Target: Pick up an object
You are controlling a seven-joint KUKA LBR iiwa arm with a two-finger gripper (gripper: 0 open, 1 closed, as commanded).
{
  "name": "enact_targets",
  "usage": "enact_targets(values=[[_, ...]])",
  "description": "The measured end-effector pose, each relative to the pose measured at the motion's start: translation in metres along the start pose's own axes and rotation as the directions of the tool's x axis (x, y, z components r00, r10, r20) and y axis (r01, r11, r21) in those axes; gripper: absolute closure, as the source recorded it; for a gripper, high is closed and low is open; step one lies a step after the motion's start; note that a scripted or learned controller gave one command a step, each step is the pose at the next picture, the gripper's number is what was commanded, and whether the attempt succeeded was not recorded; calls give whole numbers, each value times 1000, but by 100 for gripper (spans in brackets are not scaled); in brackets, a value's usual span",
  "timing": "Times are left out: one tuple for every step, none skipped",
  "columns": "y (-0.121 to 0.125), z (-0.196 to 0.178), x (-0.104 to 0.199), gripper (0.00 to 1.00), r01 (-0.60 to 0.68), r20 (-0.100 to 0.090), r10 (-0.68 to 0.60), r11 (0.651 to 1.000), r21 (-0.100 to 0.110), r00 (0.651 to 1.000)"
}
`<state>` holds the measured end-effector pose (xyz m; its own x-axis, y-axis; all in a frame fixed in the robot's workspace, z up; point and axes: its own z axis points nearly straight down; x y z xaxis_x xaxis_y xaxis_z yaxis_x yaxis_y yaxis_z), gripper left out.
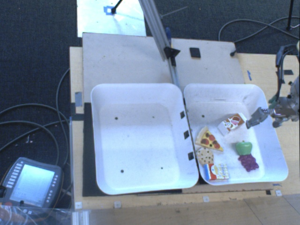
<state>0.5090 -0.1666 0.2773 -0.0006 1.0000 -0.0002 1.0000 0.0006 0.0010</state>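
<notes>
In the camera view, the gripper point(266, 118) hangs over the right bin's point(220, 97) right rim, fingers spread apart with nothing between them. Just left lies the small carton point(231, 123); pizza slice point(209, 140), green apple point(243, 147) and grapes point(249, 162) crowd the near half. The left bin point(136, 95) adjoins it.

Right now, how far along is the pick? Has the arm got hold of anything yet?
Done so far: the gripper has reached the right bin, at its right rim. In hand: nothing shows between its fingers. Left: the pick itself. The small carton, pizza slice, green apple, grapes, cookie and flat packet all lie on the bin floor, the carton nearest the gripper.
</notes>
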Motion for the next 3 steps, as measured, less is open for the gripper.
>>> enact_targets(values=[[0,-11,0,100,1,0,-1,1000,-1,1000],[-17,-8,28,100,2,-1,-2,1000,0,1000],[-27,-41,73,100,4,-1,-4,1000,-3,1000]])
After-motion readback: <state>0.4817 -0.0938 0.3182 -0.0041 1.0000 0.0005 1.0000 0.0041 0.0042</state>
